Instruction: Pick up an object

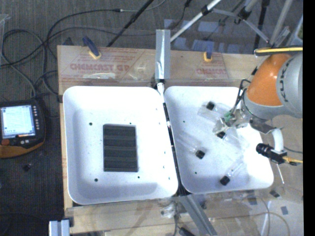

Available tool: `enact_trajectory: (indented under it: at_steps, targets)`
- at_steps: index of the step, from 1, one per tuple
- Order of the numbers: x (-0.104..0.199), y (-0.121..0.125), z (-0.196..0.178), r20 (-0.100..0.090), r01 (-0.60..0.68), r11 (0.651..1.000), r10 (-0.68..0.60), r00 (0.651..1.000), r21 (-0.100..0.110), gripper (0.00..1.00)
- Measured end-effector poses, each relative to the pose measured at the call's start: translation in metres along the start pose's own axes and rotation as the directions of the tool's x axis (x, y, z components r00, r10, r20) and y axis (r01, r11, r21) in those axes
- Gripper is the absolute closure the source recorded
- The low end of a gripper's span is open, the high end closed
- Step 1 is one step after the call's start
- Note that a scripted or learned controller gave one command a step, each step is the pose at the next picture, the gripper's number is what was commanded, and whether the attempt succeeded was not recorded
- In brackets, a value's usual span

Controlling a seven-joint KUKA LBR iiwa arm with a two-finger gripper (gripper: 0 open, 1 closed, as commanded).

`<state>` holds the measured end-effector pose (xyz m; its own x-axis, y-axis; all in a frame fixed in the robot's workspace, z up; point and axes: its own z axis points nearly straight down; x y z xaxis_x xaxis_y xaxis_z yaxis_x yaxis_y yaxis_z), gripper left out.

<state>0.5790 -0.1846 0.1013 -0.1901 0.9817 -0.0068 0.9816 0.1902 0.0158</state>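
The right bin [187,178] holds several clear plastic tubes with black caps: one at the back [209,105], one in the middle [199,154], one near the front [225,180]. My gripper [229,123] hangs low over the right bin's right half. It is directly over another clear tube with a black cap [221,134]. The arm's orange band [266,88] rises behind it at the right. A black ribbed rectangular block [119,148] lies flat in the middle of the left bin [78,107].
A metal post [162,53] stands at the back between the two bins. Cables and a teach pendant [18,126] lie on the floor to the left. A black fitting with a white bracket [270,150] sits at the right bin's right rim.
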Motion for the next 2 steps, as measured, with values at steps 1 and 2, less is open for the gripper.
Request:
enact_trajectory:
  at_steps: [1, 2]
  targets:
    - [0.051, 0.094, -0.070, -0.003, -0.092, 0.996, 0.092, 0.996, 0.017, 1.00]
    - [0.096, 0.088, -0.123, -0.004, -0.061, 0.998, 0.061, 0.998, 0.018, 1.00]
